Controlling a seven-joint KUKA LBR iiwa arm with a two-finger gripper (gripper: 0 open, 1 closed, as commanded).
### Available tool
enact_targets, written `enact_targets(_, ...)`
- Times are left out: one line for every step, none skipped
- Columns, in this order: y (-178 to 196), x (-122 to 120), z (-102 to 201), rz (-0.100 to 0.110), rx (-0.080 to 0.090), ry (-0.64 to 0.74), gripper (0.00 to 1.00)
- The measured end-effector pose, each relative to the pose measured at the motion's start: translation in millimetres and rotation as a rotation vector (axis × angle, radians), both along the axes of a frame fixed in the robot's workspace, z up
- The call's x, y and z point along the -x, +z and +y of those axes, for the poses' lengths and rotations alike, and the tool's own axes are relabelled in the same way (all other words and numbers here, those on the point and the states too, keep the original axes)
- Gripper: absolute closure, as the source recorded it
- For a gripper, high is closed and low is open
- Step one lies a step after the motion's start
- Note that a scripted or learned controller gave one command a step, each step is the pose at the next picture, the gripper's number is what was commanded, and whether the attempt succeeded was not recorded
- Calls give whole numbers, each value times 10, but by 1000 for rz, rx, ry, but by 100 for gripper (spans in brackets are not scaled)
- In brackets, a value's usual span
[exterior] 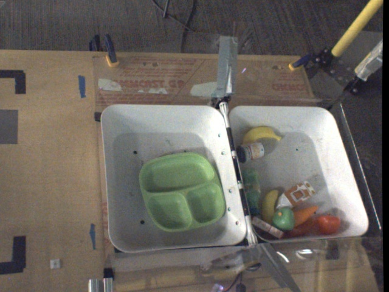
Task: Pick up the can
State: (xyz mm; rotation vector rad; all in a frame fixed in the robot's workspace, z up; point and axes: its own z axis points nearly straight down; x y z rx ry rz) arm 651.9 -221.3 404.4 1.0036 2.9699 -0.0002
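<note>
Two bins sit side by side; the can (251, 185) lies against the right bin's (340, 157) left wall, among toy food. I cannot tell the claw's state.

Green tray (181, 190) glossy plastic; bins (121, 132) smooth white, probably plastic.

Lab: taped bench (48, 163), clamps (109, 48), bins (121, 126).

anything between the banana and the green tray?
Camera view: a small bottle just below the banana, then the bins' shared wall before the green tray.
</note>
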Motion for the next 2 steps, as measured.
enact_targets(338,-88,40,-4,2,145,100)
enact_targets(336,-89,5,-4,4,292,100)
